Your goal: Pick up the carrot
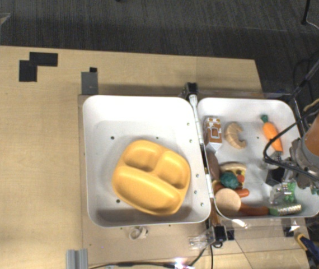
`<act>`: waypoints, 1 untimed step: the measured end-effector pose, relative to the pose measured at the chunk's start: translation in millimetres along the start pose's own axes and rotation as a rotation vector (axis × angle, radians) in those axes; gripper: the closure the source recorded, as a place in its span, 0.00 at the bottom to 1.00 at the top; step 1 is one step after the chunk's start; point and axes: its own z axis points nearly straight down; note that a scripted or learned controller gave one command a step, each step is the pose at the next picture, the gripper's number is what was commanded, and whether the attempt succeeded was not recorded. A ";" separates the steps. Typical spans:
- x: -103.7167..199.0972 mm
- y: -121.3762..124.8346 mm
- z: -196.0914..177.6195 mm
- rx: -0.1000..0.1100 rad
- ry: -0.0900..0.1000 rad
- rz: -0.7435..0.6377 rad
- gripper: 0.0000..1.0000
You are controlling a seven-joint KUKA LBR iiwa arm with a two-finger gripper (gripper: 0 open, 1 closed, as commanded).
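The carrot (270, 135) is small and orange with a green top. It lies in the far right part of the right bin (249, 106), pointing toward the near side. My gripper (281, 190) hangs low over the bin's near right corner, below the grey wrist and orange band. It is well to the near side of the carrot and apart from it. Cables cross between them.
The right bin also holds a brown block (213, 130), a beige curved piece (237, 135), a teal and yellow toy (231, 179), a peach ball (227, 199) and a red sausage (254, 210). A large yellow pepper-like toy (150, 176) lies in the left bin (109, 116).
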 end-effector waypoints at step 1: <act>6.5 1.2 -0.4 -0.002 -0.005 -0.221 0.00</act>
